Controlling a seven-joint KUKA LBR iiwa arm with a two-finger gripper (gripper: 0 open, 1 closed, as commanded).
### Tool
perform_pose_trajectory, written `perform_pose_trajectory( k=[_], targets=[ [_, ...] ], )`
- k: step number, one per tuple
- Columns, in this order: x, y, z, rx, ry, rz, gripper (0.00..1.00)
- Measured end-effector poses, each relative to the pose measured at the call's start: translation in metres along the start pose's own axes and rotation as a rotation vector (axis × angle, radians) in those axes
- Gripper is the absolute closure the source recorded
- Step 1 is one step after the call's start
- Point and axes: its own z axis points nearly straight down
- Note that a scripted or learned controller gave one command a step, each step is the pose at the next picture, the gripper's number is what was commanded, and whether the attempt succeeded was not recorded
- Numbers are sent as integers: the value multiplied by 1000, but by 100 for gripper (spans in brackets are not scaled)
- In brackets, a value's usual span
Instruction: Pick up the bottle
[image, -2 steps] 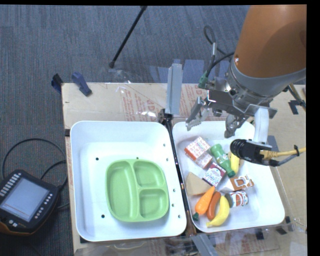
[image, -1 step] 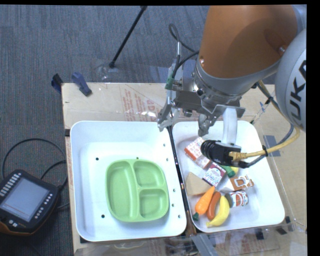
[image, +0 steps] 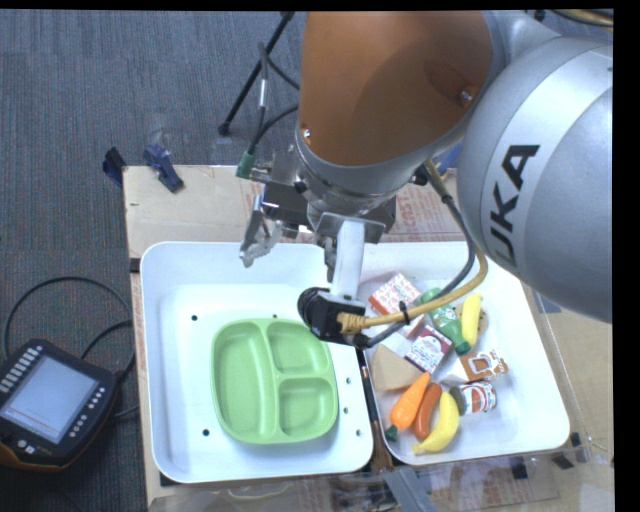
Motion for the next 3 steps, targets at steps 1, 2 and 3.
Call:
perform_pose_trajectory(
  k=[1,2,3],
  targets=[
    [16,-44,-1,0,0,-304,0],
    [-26,-31,-1,-1,0,-688,0],
    [8,-41,-1,-3,1,-814,0]
  ],
)
